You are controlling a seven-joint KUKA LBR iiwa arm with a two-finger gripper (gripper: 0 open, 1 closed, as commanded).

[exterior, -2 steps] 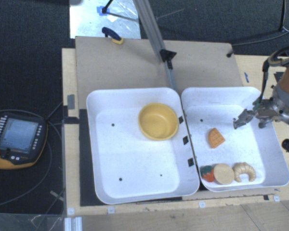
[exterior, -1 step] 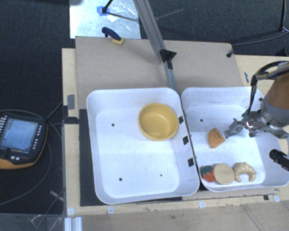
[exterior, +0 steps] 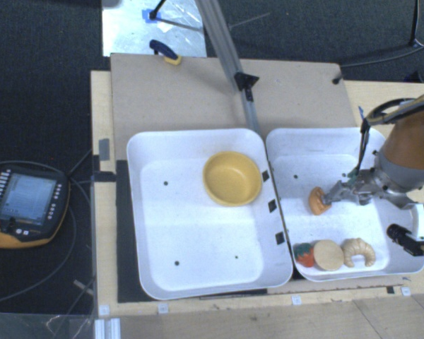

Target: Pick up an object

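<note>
In the right bin (exterior: 297,154), a small orange item (exterior: 316,202) lies near the middle. My gripper (exterior: 333,195) reaches in from the right and its tip sits right against that orange item's right side, low in the bin. Along the right bin's front wall lie a red and green item (exterior: 305,254), a round tan disc (exterior: 328,256) and a pale croissant-shaped piece (exterior: 359,252). A yellow bowl (exterior: 232,178) stands upright in the left bin (exterior: 155,189), near its back right corner.
A slanted metal pole (exterior: 226,44) ends in a black clamp behind the bins. A teach pendant (exterior: 21,205) rests on the dark floor at the far left. The rim between the two bins (exterior: 272,203) carries small black tabs.
</note>
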